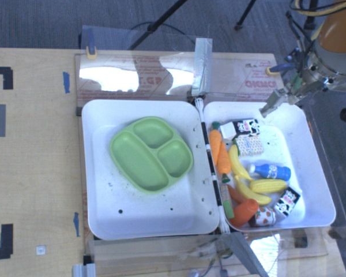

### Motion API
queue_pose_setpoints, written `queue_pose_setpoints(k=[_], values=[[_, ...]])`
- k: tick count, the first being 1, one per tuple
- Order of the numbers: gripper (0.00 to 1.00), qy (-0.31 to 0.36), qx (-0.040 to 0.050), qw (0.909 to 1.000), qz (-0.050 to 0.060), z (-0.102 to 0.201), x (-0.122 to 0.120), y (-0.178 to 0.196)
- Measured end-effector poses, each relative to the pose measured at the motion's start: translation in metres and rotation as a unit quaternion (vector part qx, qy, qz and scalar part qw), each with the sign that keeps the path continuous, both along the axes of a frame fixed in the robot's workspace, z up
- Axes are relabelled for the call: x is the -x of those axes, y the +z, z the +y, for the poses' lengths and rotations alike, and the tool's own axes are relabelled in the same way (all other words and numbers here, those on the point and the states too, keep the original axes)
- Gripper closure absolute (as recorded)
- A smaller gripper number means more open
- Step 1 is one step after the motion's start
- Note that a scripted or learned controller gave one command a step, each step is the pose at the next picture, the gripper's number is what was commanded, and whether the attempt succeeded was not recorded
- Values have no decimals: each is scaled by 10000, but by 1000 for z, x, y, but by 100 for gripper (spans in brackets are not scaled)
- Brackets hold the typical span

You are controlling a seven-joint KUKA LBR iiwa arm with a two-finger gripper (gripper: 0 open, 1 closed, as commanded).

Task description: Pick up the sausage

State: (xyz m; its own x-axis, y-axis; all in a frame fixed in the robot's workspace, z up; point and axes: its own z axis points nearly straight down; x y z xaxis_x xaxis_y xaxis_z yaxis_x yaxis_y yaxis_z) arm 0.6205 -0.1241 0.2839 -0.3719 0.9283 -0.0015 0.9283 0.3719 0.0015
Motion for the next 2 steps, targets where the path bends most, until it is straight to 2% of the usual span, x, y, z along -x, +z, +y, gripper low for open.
queue_pose_setpoints(k=[1,2], values=[[100,1,7,10000,-34,0,-1,11],[100,3,14,10000,-66,0,-3,22]])
